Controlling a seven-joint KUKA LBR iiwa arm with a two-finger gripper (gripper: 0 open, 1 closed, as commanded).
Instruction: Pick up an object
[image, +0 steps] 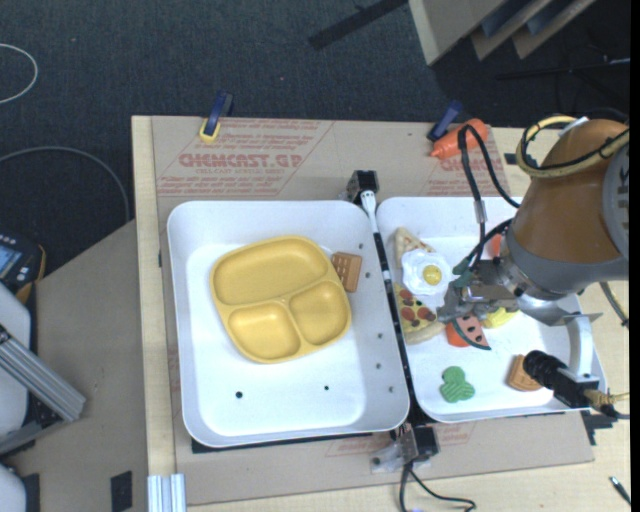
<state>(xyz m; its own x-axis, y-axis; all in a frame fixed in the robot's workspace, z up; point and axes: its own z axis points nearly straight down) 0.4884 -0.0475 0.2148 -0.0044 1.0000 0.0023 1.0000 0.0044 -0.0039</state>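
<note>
Gripper (470, 308) low in rt bin (560, 222) over toy food, fingers prob. hidden, state unclear, yellow tray (280, 297) in left bin (200, 330).

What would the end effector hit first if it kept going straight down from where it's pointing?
Probably the red toy piece beside the pizza slice in the right bin; the end effector hangs right above it, though depth is unclear.

the grey arm (570, 215) reaches in from the right — orange band uppermost, wrist bent downward — with its gripper (470, 305) set low at the end, pointing left.
</note>
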